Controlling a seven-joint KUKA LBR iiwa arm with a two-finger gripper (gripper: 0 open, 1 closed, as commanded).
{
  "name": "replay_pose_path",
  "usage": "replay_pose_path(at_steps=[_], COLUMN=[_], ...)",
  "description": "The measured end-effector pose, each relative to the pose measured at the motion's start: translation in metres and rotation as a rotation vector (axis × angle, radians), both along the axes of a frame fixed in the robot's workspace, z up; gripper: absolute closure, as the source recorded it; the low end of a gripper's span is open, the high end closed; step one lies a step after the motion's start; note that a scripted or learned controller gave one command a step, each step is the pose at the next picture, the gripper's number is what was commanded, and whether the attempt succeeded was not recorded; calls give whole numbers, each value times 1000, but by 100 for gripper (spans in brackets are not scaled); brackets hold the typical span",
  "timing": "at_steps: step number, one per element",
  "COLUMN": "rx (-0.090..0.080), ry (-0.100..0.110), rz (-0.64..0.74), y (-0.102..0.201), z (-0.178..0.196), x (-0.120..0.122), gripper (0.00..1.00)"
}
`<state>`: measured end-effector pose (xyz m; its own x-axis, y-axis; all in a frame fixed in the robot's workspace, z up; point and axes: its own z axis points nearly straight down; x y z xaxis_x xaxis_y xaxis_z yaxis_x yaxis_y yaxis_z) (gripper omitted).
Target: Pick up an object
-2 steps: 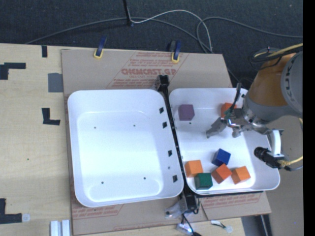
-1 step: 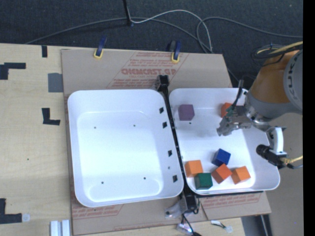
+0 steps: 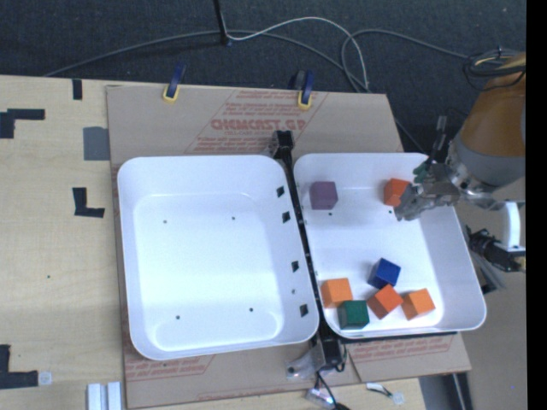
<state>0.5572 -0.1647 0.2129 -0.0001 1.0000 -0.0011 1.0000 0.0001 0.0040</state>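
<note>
**Gripper down beside an orange cube, no grasp confirmed**

The dark two-finger gripper (image 3: 408, 205) of the grey arm sits low over the far right part of the right-hand shallow white plastic bin (image 3: 444, 254), reaching in from the right. Its tip is just beside, perhaps touching, a small orange cube (image 3: 395, 191) near the bin's back wall. From this slanted overhead angle I cannot tell how wide it is set or whether the cube lies inside its grasp; nothing is visibly held.

The other candidates lie in the same bin. A small purple cube (image 3: 323, 195) rests near the divider toward the back. Toward the front there is a cluster: a blue cube (image 3: 385, 272), an orange block (image 3: 337, 291) by the divider, a green cube (image 3: 353, 314), a red-orange cube (image 3: 385, 300) and another orange cube (image 3: 418, 303). The left-hand white bin (image 3: 137, 254) holds none of these blocks.

As for progress, the approach looks done: the tool is at an object and down at bin level. What remains, as far as I can judge, is everything that counts as a pick: a secure closure on the orange cube and a lift clear of the bin floor. The cube appears to rest on the floor, so the task reads as not yet accomplished.
</note>
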Motion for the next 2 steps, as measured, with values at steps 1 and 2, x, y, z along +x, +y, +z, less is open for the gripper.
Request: replay_pose_path(at_steps=[1, 2], rx=[0, 1], ry=[0, 3], rz=[1, 0], y=[6, 6], z=[44, 63], x=[5, 5], gripper=[100, 100])
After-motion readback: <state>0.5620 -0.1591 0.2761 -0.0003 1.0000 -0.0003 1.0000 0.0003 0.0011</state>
